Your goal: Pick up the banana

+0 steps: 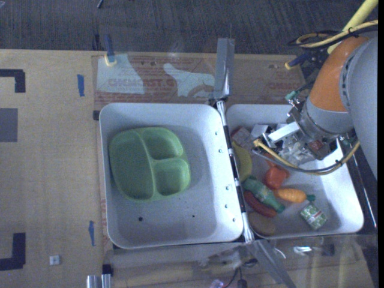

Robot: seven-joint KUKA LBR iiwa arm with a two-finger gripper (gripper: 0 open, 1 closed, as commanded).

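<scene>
**Two-bin bench viewed from above, arm over the right bin**

Legible writing: faint reddish lettering is printed on the wooden board [157, 80] beyond the bins, too washed out by glare to read; no other labels can be made out. Nearest the camera, the right bin [350, 219] holds a green-and-white packet [314, 215] at its near side, a brown round item [262, 223], a red chili-like piece [258, 203], a dark green vegetable [264, 193], an orange carrot [292, 194] and a red-orange tomato-like fruit [275, 176]; the banana [242, 161], yellow-green, lies along this bin's left wall, just beside the divider, its far end near a grey-brown block [242, 137]. The gripper [290, 147] hangs over the far half of the right bin, to the right of the banana and apart from it; whether its fingers are open or closed cannot be told. The left bin [120, 224] contains a green three-compartment plate [150, 162]. The bench [45, 161] is pale wood marked with blue tape strips [81, 84] and black corner marks [17, 80]; dark carpet [180, 11] lies beyond.
</scene>
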